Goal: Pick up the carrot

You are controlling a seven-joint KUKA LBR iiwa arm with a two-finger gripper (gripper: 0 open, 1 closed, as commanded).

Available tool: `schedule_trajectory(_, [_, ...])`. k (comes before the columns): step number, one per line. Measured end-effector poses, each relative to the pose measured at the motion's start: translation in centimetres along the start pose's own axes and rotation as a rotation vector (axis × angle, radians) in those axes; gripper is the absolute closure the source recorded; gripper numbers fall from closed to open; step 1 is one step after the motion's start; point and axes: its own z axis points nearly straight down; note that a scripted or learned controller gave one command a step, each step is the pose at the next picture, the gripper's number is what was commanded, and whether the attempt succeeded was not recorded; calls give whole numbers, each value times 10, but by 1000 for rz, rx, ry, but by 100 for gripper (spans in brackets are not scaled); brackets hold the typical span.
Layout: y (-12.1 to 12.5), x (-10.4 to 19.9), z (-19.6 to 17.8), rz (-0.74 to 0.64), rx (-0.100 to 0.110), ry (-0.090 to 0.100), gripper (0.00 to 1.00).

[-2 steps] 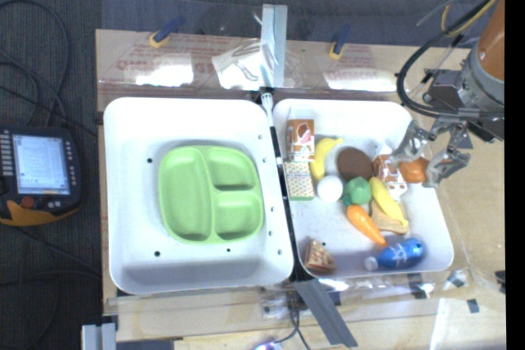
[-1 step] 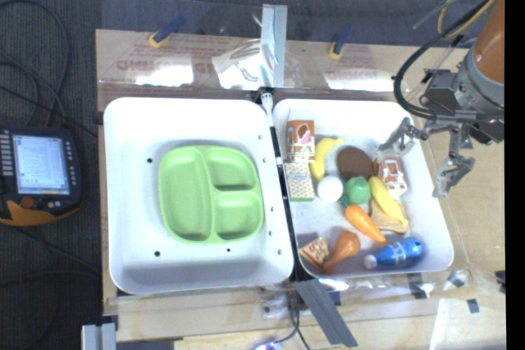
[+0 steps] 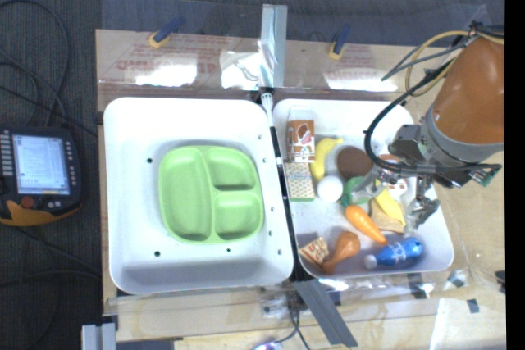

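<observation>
The end effector (image 3: 413, 194) hangs low over the right bin (image 3: 443, 252), near the surface's right edge; whether it is open or closed cannot be told. The carrot (image 3: 364, 223) lies just beside it among toy food, above a blue bottle (image 3: 395, 253).

Orange carrot (image 3: 364, 223), blue bottle (image 3: 396, 253), yellow banana (image 3: 325, 155), green tray (image 3: 211, 193), white bins (image 3: 123, 201).
</observation>
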Motion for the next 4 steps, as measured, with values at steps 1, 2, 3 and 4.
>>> schedule_trajectory(1, [-14, 5, 140, 19, 15, -6, 0])
schedule_trajectory(2, [2, -4, 147, -82, 41, -13, 0])
schedule_trajectory(3, [10, -9, 148, -515, 35, -6, 0])
schedule_trajectory(4, [6, -2, 149, -517, 30, -13, 0])
